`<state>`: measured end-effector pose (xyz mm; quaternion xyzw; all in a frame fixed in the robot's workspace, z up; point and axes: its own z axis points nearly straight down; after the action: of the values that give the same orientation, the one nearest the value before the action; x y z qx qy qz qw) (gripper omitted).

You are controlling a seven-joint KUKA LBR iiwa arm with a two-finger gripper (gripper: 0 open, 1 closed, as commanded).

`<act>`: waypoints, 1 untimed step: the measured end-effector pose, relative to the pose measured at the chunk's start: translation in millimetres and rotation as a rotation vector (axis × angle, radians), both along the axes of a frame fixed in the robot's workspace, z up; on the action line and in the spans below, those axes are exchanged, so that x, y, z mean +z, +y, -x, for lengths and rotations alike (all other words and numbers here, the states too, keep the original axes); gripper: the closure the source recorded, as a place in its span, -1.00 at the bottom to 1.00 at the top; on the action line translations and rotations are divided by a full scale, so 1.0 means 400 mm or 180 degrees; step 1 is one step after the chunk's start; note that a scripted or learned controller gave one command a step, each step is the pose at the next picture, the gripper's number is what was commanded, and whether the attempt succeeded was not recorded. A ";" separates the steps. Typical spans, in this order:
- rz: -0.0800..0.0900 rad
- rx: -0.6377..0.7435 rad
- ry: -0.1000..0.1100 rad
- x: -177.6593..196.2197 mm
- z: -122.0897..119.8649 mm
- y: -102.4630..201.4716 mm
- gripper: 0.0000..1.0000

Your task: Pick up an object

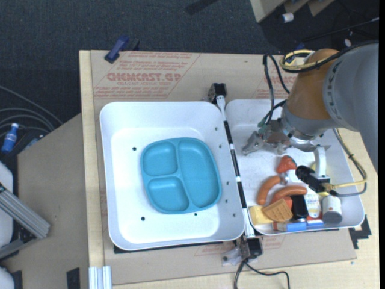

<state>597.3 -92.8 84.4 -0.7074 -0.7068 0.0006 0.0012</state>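
My gripper (254, 144) hangs low over the upper left part of the right bin (240, 114), above bare white floor. Nothing shows in its grasp. The objects lie below and to its right in the bin's near half: a small orange-red piece (287, 163), two orange sausages (268, 189) (291, 191), a tan cracker-like square (278, 211), a blue pen (299, 226), a small labelled bottle (312, 206) and a white cylinder (331, 209). The orange-red piece is the closest to the gripper. They sit packed together, several touching.
The left bin (120, 161) holds a blue divided plate (180, 174) at its middle. A ridge (231, 155) separates the two bins, just left of the gripper. The grey and orange arm (325, 89) covers the right bin's far right corner.
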 end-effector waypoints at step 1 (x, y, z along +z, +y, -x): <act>0.0003 0.0004 -0.0012 0.002 -0.132 -0.034 -1.00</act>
<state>649.9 -106.3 85.0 -0.7069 -0.7073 -0.0004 -0.0005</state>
